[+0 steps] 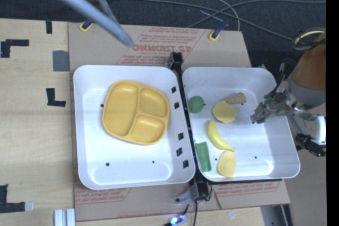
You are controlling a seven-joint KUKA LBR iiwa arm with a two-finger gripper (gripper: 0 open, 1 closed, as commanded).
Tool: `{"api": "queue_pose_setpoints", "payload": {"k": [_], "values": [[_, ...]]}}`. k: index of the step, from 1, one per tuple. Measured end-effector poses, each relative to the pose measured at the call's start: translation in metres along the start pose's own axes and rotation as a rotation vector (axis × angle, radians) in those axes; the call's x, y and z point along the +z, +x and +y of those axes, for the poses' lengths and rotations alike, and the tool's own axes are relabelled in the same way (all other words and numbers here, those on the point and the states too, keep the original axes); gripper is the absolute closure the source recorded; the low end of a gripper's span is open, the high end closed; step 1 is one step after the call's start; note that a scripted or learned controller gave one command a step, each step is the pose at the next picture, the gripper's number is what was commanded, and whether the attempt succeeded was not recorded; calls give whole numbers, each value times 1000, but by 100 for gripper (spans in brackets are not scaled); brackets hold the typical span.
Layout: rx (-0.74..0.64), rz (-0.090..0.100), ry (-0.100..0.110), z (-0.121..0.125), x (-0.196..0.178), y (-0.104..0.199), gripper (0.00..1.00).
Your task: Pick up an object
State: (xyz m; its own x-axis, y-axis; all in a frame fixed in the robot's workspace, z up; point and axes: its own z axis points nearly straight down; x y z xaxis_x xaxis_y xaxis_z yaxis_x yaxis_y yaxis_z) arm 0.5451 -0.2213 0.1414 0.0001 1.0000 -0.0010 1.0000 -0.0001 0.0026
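The right bin (275,166) holds several toy foods. A green ball (196,104) lies at its left side, with a round yellow piece (224,111) and a small tan piece (235,98) beside it. Below them lie a banana (217,136), a green stick (203,155) and a yellow wedge (226,163). My gripper (261,113) hangs low over the right part of this bin, right of the round yellow piece and apart from it. Nothing is seen in its grasp.
A yellow divided plate (136,112) lies in the left bin (87,166). A black divider with clips (183,129) runs between the bins. The arm's orange band (311,69) stands over the right rim. Cables (233,8) cross the dark floor behind.
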Motion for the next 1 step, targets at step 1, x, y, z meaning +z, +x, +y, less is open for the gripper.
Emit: {"api": "queue_pose_setpoints", "payload": {"k": [1], "values": [[-3,-1,-3,6,-62,4,100]]}}
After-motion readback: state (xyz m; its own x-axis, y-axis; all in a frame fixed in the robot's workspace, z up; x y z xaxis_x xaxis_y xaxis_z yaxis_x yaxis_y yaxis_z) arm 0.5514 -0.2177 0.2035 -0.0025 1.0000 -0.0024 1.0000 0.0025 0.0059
